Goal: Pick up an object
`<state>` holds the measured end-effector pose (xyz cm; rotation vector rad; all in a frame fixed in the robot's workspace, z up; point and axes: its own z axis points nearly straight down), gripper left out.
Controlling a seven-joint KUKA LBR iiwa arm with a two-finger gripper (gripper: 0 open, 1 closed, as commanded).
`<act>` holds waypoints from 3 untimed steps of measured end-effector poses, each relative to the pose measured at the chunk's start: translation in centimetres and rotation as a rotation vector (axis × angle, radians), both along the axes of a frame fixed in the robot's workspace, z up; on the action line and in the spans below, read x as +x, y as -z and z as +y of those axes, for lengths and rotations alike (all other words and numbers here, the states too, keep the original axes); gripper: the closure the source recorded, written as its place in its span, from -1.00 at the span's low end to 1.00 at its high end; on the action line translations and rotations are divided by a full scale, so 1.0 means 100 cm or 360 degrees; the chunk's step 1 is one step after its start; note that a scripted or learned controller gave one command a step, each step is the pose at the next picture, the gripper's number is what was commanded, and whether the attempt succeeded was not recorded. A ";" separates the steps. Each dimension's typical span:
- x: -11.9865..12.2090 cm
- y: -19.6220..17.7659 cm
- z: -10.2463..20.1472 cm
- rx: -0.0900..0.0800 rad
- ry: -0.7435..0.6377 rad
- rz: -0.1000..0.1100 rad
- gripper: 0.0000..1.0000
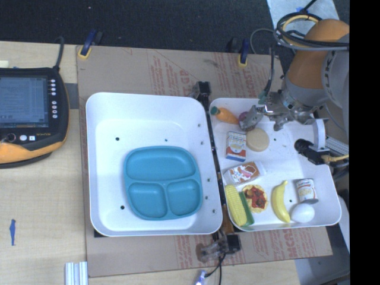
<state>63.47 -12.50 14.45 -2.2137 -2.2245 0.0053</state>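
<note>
My gripper (254, 117) hangs low over the back of the right bin (332, 215), just above a tan round cookie (257, 140) and beside a small dark purple item (244, 119). An orange carrot (225, 116) lies to its left. Further forward in the same bin are a small white and red carton (236, 146), a snack packet (244, 173), a corn cob (237, 205), a pizza slice (256, 197), a banana (280, 202), a small can (305, 190) and a white egg (303, 213). Nothing shows between the fingers.
The left bin (104, 159) holds a blue divided plate (162, 181). A teach pendant (29, 114) lies on the bench at the far left. The arm's black bracket (312, 151) sits over the right bin's right side. Clamps stand between the bins at back and front.
</note>
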 end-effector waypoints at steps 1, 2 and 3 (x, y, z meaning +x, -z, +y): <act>-0.026 0.047 0.010 -0.0005 0.0003 -0.0018 -1.00; 0.017 0.047 0.012 -0.0003 0.0002 -0.0019 -1.00; -0.062 -0.048 0.066 0.0001 -0.0001 -0.0001 -1.00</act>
